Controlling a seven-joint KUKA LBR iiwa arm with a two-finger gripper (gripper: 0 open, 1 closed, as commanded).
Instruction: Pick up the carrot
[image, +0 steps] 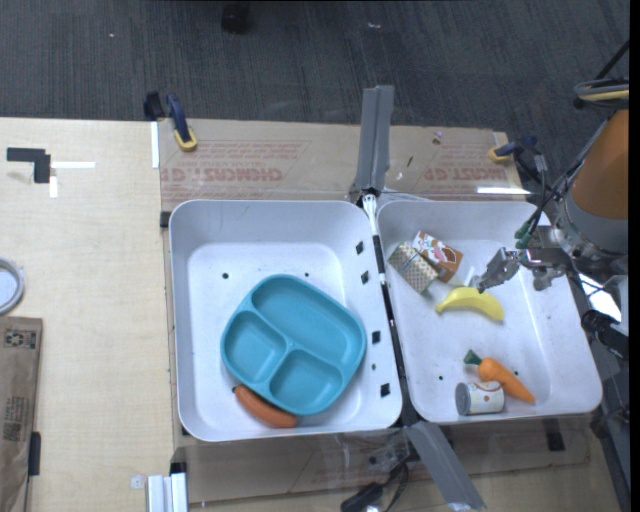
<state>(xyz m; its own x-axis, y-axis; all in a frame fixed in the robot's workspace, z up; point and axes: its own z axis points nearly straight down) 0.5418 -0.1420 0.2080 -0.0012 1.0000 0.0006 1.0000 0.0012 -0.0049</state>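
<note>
1. On the bench at the far left edge sits a tape roll (5, 288), with a brown paper packet (18, 385) just nearer.
2. The left bin (190, 300) holds a blue divided plate (292, 343) with 3 compartments.
3. An orange sausage-like piece (265, 408), possibly a toy hot dog, pokes out from under the plate's near edge.
4. The right bin (560, 400) has a small patterned box (425, 262) at its far left.
5. A yellow banana (471, 302) lies just right of and nearer than the box.
6. A small white can (480, 399) lies on its side by the near wall.
7. The carrot (503, 379) rests touching the can's far right side, green top pointing left.
8. The gripper (492, 278) hovers over the banana's far end, well apart from the carrot, its 2 fingers slightly apart and clamped on nothing.
</note>
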